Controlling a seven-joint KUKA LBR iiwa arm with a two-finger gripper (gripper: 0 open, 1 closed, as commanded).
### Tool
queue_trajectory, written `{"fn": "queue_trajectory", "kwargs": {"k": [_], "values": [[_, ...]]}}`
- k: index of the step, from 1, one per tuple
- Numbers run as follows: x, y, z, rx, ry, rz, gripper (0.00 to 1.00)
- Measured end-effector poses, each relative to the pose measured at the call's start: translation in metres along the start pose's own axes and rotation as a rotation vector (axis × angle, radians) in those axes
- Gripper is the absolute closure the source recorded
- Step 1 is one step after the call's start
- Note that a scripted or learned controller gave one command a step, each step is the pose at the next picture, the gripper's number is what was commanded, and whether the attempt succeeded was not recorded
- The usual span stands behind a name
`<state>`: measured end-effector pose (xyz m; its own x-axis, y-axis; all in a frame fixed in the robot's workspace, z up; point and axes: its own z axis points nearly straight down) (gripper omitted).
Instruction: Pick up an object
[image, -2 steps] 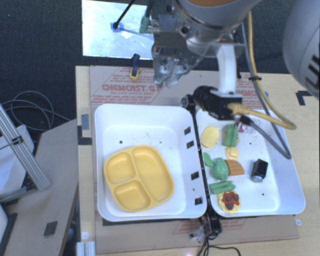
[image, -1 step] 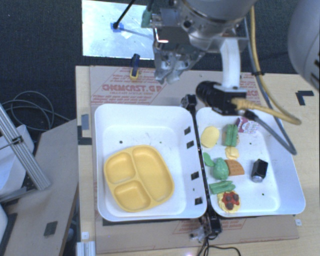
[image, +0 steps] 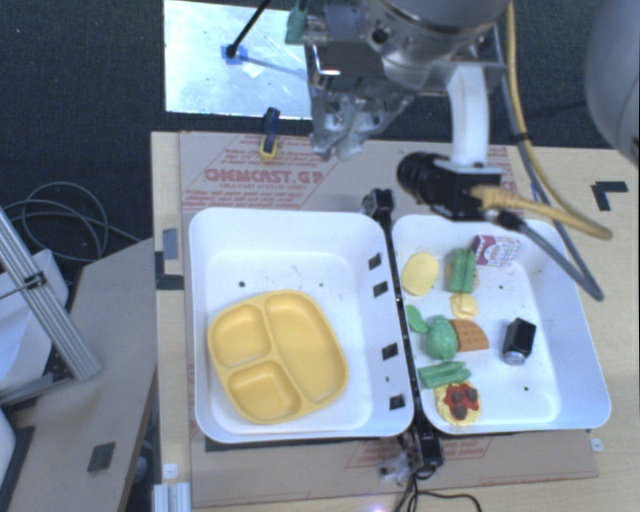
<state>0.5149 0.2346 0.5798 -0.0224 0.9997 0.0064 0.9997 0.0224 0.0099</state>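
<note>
Two white bins (image: 300, 225) touch edges; tool (image: 335, 135) hangs beyond their far rims.

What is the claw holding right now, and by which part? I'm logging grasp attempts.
Nothing is seen held: the claw hangs above the bench, behind the bins.

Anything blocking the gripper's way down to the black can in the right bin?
Nothing visible does. The gripper is up beyond the bins' far edge, above the cardboard. The black can lies apart from the toy food in the right bin, with bare floor around it.
</note>
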Motion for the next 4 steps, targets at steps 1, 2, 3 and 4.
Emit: {"fn": "queue_trajectory", "kwargs": {"k": [1, 2, 3, 4], "values": [[0.0, 0.0, -0.011, -0.002, 0.001, -0.004, 1.0], [0.0, 0.001, -0.022, -0.005, 0.002, -0.008, 1.0], [0.0, 0.001, -0.034, -0.006, 0.003, -0.011, 1.0], [-0.001, 0.001, -0.045, -0.009, 0.004, -0.013, 1.0]]}}
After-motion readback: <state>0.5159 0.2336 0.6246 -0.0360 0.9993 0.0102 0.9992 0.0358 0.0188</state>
